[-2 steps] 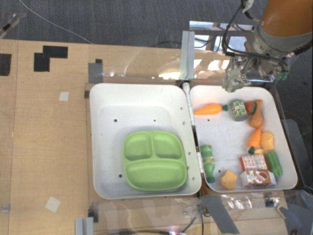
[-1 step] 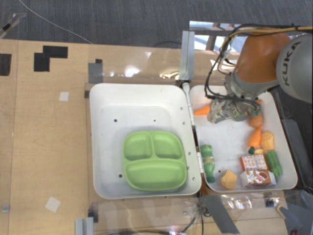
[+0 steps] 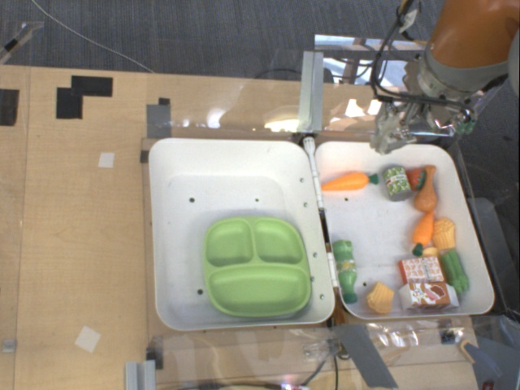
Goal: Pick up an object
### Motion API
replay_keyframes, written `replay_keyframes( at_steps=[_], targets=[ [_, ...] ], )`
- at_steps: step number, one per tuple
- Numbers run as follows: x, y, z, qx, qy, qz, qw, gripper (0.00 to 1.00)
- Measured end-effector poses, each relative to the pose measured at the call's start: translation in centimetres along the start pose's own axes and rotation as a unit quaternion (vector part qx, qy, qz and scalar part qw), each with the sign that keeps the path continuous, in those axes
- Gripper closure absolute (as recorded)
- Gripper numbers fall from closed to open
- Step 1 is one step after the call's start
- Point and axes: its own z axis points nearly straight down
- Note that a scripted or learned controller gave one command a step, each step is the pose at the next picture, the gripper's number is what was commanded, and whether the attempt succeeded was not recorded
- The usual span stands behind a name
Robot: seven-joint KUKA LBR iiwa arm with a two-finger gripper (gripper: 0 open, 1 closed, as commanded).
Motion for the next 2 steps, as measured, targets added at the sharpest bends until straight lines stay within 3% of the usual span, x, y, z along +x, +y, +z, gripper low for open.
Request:
replay_keyframes(
  at_steps=[1, 2],
  targets=[
    [-0.2, 0.1, -0.9, 0.0, -0.003, 0.0, 1.0, 1.0],
    [-0.9, 2.5, -14.6, 0.0, -0.001, 0.062, 0.9981, 1.0]
  ],
)
